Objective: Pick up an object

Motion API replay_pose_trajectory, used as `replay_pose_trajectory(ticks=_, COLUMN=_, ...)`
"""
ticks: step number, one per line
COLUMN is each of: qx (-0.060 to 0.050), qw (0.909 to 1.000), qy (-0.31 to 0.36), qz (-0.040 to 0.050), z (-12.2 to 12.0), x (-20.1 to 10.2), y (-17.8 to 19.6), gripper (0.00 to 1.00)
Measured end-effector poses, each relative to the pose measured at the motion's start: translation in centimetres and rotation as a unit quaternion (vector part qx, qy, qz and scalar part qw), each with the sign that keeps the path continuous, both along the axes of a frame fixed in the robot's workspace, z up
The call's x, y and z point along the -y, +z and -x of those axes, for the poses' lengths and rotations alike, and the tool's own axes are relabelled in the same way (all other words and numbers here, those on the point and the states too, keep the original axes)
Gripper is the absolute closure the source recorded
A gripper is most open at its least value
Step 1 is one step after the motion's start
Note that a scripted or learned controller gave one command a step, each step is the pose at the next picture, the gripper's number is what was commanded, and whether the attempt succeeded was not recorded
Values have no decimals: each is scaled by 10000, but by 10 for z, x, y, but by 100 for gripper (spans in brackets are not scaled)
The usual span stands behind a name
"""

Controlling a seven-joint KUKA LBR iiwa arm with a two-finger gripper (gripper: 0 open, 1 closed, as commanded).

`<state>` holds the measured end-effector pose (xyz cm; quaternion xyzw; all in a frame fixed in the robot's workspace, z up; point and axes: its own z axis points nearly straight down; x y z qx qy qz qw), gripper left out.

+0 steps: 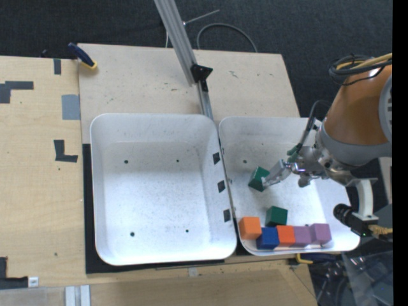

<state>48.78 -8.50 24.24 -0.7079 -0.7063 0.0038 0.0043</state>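
Note:
In the right bin (pixel 237 171), a green block (pixel 257 178) lies tilted near the middle. My gripper (pixel 288 178) hangs just to its right, open, and one fingertip (pixel 273 180) sits against the block's right side. Nothing is between the fingers. Along the bin's front wall lie a dark green block (pixel 276 215), an orange block (pixel 250 225), a blue block (pixel 268 237), a second orange block (pixel 286 234) and two purple blocks (pixel 302 235) (pixel 320 233).
The left bin (pixel 95 132) sits beside the right one, sharing a raised divider (pixel 220 171). A metal pole (pixel 175 24) slants in from the top to the bins' back edge. A small blue and yellow tool (pixel 83 56) lies at the bench's far left corner.

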Motion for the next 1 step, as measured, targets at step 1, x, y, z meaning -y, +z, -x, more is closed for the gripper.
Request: replay_pose_trajectory(ticks=1, qx=92, qw=10000, qy=-14, qz=30, z=2, x=68, y=82, gripper=0)
